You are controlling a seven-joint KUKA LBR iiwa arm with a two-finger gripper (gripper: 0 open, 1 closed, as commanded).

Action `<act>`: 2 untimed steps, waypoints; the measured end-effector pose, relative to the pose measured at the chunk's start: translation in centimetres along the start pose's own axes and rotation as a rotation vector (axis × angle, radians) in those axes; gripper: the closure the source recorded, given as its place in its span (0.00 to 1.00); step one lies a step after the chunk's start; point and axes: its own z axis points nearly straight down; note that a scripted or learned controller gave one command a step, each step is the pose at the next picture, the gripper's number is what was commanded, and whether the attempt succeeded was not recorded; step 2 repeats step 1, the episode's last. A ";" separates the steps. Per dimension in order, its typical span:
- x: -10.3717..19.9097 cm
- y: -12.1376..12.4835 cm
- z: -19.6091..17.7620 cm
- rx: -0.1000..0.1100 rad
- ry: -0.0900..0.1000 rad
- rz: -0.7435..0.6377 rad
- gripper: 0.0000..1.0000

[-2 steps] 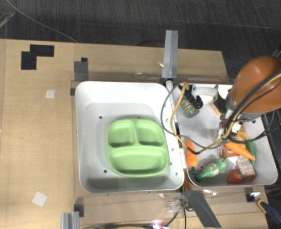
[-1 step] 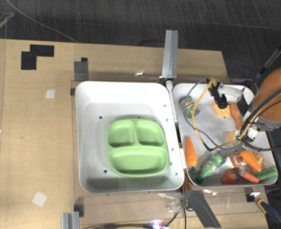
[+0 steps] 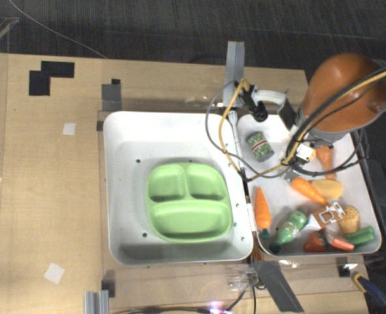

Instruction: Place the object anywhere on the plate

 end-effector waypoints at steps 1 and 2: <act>3.5 -2.2 -12.3 -0.001 0.011 -0.109 1.00; 3.5 -2.2 -12.3 -0.001 0.011 -0.109 1.00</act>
